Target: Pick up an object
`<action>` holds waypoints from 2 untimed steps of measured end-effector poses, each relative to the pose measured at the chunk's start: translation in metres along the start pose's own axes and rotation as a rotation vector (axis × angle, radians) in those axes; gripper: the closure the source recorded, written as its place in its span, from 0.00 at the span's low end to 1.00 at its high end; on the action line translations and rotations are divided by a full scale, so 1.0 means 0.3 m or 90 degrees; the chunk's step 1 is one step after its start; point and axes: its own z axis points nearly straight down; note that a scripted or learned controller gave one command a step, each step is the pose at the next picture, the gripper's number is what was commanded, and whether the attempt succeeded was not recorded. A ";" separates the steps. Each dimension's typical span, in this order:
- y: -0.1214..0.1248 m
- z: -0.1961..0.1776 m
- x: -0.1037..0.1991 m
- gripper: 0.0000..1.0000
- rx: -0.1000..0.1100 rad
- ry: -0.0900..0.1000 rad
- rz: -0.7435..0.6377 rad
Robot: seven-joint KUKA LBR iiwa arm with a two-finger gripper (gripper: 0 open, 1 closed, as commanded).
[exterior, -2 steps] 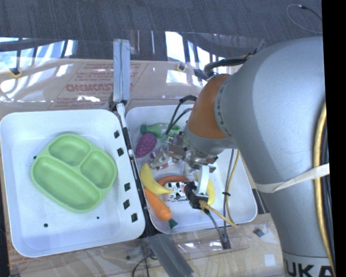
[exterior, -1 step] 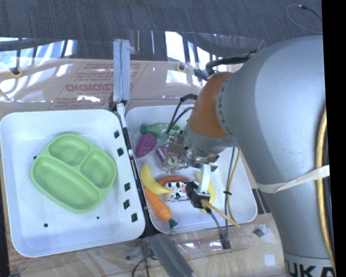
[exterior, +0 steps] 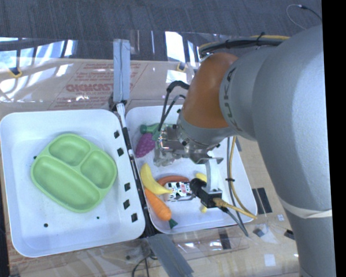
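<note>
**Arm low over the right bin, toys beside the jaws**

The grey arm with its orange band (exterior: 208,92) reaches into the right shallow white bin (exterior: 240,209), and the jaws (exterior: 165,153) sit low near the bin's far-left part; whether they are spread or pressed together cannot be told. Just beyond them lie one purple plastic grape bunch (exterior: 144,144) and a small green piece (exterior: 149,129). Nearer the camera than the jaws lie one yellow plastic banana (exterior: 151,181), one orange plastic carrot (exterior: 159,207), one red-and-orange curved toy (exterior: 172,179) and one small printed white box (exterior: 180,190). The left white bin (exterior: 21,230), well apart from the jaws, holds one green three-compartment plastic plate (exterior: 73,171).
</note>
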 end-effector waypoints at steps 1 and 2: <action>0.009 -0.024 0.133 1.00 0.001 -0.001 -0.041; -0.062 0.004 -0.139 1.00 0.002 0.000 -0.069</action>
